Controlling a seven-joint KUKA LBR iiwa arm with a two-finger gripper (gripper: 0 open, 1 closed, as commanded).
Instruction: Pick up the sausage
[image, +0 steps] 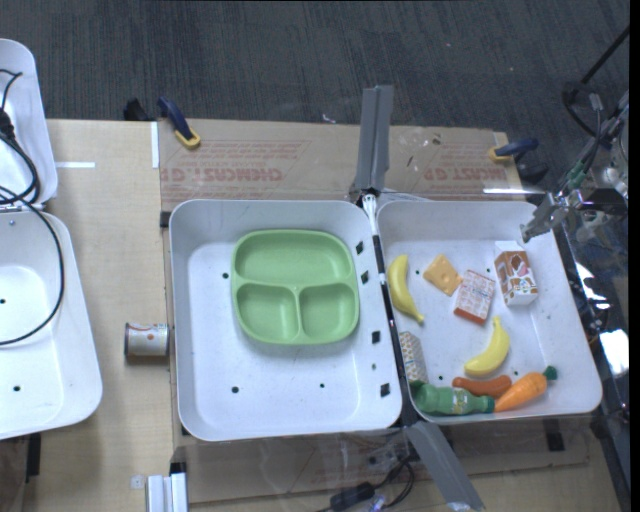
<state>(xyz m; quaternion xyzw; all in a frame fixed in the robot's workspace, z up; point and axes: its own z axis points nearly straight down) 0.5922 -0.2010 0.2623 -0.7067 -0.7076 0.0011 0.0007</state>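
The sausage (481, 385), a short reddish-brown link, lies near the front edge of the right bin (560, 300). It rests between a yellow banana (490, 348) behind it and a green bottle (453, 401) in front. An orange carrot (522, 391) touches its right end. My gripper (545, 215) hovers over the far right corner of that bin, well away from the sausage and above a small carton (515, 276). The grey arm and its cables run off the right side.
The right bin also holds a second banana (401, 288), a cheese slice (441, 274), a red-and-white packet (475, 297) and a patterned wrapper (412, 352). A green divided plate (296, 287) sits in the left bin (200, 340). A small can (147, 340) lies on the bench.
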